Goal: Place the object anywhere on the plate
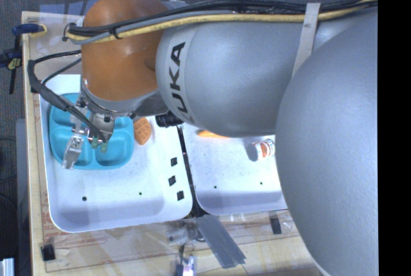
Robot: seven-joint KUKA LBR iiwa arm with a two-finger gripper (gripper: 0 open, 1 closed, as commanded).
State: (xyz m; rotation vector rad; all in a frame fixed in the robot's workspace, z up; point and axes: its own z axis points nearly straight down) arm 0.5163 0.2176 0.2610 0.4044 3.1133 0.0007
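A blue divided plate lies in the left bin, toward its far left side. My gripper hangs over the plate's left half, below the orange wrist band. It is open, and I see nothing held between its fingers. A small orange object rests on the bin floor just off the plate's right edge, close to the divider between the bins. The arm hides the far part of the plate.
The right bin holds an orange item and a white-and-orange item, both partly under the arm. The big grey arm body covers most of the right bin. The left bin's near floor is bare white.
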